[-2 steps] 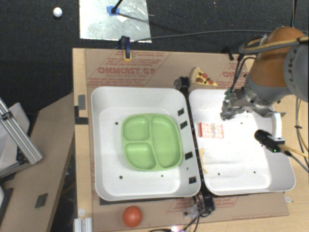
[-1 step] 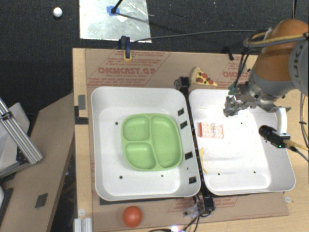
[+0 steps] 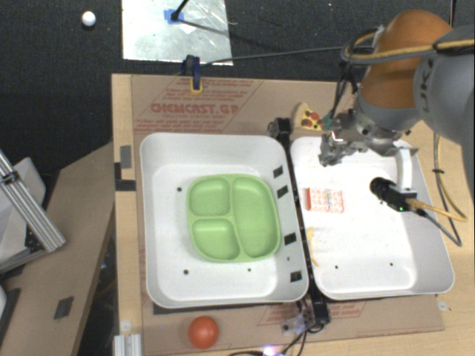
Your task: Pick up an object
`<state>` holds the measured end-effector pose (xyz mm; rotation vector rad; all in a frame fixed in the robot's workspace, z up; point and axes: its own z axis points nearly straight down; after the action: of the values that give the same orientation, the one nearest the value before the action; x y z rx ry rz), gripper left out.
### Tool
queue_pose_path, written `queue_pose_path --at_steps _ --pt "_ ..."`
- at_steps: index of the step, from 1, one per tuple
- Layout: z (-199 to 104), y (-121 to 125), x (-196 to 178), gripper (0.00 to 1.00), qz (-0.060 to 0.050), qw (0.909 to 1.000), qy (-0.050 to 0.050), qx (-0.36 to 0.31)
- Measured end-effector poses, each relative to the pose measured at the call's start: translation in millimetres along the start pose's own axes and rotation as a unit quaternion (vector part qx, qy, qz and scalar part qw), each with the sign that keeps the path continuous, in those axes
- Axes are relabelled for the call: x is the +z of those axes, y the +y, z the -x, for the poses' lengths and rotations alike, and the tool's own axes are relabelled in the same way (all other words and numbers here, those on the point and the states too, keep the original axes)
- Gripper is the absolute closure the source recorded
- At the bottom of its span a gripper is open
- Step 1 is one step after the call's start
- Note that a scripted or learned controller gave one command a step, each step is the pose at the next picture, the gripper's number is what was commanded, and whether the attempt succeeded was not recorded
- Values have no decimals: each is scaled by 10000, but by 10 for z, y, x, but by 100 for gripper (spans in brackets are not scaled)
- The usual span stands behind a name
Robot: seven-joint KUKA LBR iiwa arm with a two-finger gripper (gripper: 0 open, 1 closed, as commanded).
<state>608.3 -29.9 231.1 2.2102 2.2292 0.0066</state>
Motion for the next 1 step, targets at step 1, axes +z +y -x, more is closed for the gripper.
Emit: queue_pose_path --at_steps 1 --pt "-463 166 110 100 -11 10000 0 -2"
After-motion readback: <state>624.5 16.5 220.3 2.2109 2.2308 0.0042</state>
